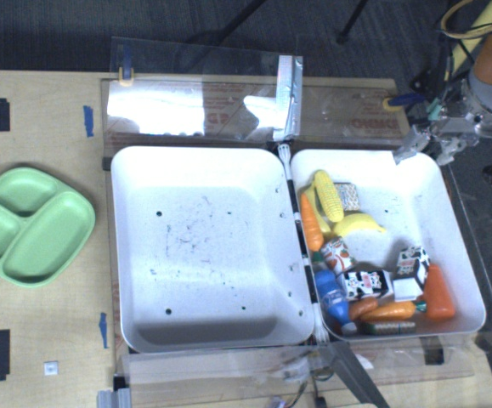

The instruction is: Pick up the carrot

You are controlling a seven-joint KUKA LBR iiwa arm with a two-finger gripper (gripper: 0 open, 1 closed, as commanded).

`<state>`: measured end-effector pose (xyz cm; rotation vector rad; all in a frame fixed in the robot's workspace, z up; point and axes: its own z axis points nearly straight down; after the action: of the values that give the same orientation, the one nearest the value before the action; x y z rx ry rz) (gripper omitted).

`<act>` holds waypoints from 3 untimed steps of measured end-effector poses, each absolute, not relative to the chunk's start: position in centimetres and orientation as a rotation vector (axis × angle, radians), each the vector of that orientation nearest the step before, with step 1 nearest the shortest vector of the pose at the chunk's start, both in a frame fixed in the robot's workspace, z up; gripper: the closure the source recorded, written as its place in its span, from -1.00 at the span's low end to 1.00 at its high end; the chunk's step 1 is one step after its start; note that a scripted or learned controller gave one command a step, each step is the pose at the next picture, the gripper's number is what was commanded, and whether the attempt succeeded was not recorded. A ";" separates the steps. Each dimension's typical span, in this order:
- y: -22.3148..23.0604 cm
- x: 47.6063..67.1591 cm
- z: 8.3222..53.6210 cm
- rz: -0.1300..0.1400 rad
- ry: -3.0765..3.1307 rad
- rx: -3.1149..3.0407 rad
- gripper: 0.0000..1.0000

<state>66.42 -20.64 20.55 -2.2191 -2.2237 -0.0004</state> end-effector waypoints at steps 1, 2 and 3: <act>-22.3 66.7 33.0 -0.001 -1.975 -2.447 -1.00; -22.2 66.8 32.9 0.000 -1.976 -2.446 -1.00; -22.2 66.8 32.9 0.000 -1.976 -2.446 -1.00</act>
<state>66.76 -22.20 32.93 -2.4462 -1.9755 -0.0004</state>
